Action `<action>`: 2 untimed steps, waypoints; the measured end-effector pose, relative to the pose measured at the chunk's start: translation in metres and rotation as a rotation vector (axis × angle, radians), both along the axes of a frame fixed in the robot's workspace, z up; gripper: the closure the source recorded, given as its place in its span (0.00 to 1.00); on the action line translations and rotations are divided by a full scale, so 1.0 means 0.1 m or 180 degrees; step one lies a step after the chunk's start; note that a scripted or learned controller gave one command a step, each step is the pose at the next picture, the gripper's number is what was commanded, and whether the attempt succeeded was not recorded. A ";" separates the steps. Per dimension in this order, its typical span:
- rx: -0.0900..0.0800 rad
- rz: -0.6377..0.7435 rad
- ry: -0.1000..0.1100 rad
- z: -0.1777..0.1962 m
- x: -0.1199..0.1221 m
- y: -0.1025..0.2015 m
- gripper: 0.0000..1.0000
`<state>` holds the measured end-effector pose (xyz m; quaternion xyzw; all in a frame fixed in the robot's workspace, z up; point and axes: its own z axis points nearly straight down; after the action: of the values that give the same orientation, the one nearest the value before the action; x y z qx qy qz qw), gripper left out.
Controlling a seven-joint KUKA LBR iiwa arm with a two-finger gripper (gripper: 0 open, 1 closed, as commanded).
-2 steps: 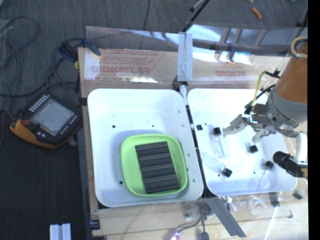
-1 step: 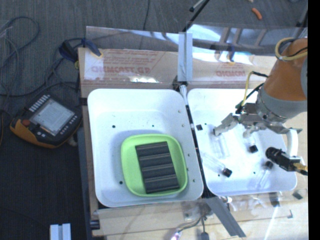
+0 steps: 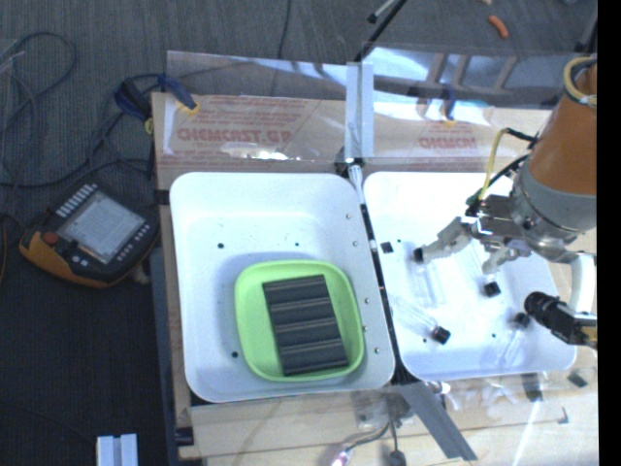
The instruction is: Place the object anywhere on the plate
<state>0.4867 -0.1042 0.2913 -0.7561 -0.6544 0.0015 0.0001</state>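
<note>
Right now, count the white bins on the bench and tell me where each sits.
2. The left bin holds a green plate with a dark ridged block on it. The right bin sits beside it, under the gripper. None looks hidden.

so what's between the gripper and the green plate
In the camera view, bare white floor of the right bin, then the rims where both bins meet, lie between the gripper and the green plate.
</note>
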 end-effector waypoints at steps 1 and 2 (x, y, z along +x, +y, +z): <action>-0.0003 -0.0042 0.0004 -0.06 0.07 0.07 0.00; -0.0002 -0.0108 0.0004 -0.11 -0.03 0.21 0.00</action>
<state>0.4833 -0.0829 0.2807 -0.7672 -0.6415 0.0022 0.0003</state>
